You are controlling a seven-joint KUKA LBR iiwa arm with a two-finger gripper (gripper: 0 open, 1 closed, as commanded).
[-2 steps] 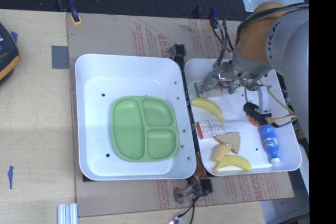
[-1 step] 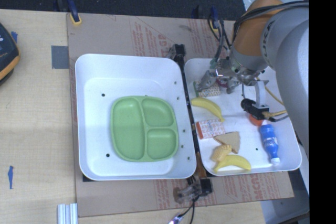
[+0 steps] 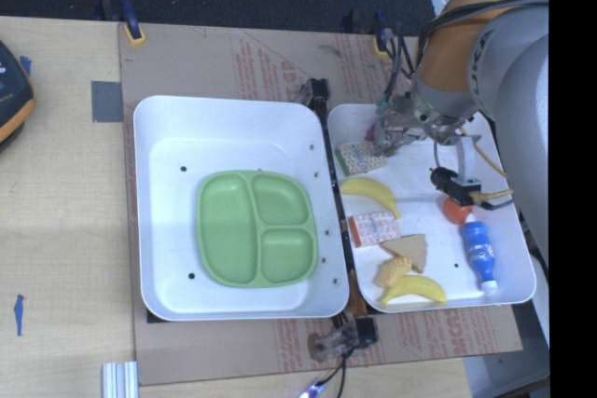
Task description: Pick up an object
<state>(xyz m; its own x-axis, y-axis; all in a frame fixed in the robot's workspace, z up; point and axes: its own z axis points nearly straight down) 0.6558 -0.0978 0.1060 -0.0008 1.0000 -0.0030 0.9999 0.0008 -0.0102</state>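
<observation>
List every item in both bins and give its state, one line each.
Green divided plate: flat in the left bin, compartments bare.
Upper banana: lying loose in the right bin.
Lower banana: lying at the near edge.
Blue bottle: on its side.
Red-and-white packet: lying flat.
Gripper: low over the right bin's far corner.

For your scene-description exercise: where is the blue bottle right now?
The blue bottle lies in the right-hand bin, near its right wall toward the front, just below a small red object and right of the yellow bananas.
</observation>
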